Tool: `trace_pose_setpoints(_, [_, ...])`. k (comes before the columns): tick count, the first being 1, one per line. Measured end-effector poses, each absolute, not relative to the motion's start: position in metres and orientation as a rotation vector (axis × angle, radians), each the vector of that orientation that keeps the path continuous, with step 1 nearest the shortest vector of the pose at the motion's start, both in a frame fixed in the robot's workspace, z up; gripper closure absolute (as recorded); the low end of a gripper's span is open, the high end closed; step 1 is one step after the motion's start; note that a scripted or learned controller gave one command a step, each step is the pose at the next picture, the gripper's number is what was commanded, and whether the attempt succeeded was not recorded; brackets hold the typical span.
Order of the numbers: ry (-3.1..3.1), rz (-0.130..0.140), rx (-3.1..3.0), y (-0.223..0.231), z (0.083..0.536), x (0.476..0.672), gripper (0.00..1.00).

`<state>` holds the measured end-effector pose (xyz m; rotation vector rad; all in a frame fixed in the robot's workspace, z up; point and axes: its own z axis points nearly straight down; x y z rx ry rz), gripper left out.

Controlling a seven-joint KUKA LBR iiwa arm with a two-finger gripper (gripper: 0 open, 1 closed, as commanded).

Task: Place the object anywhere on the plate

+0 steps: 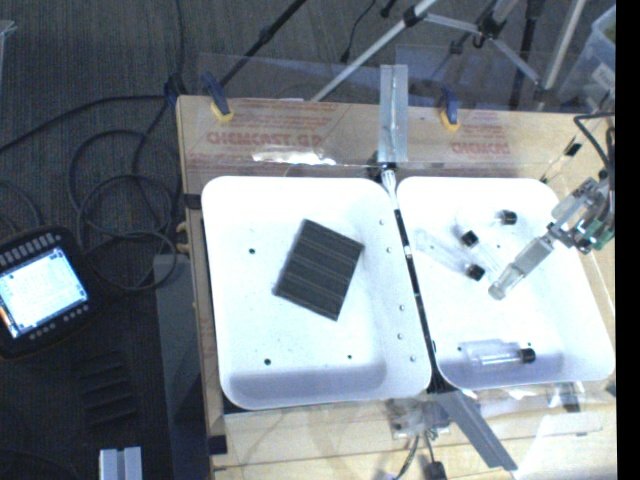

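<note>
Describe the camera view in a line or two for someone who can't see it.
Two white bins sit side by side on a bench; the left bin holds a dark ridged plate, lying flat and askew. In the right bin lie several clear vials with black caps, and the arm's tool reaches in from the right, its tip low over that bin.

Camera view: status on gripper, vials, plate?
Gripper low over right white bin. Clear black-capped vials: three clustered, one near front wall. Dark ribbed rectangular plate in left white bin, nothing on it.
</note>
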<state>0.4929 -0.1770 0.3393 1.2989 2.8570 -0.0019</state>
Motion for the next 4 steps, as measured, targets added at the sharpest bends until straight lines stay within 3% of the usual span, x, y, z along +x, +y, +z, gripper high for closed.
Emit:
trace_pose_setpoints(1, [2.811, 0.0, 1.401, -0.223, 0.31, 0.485, 0.0])
trace_pose_setpoints(2, [2.682, -0.002, 1.631, -0.213, 0.389, 0.485, 0.0])
trace_pose_setpoints(4, [2.682, -0.002, 1.632, -0.213, 0.389, 0.485, 0.0])
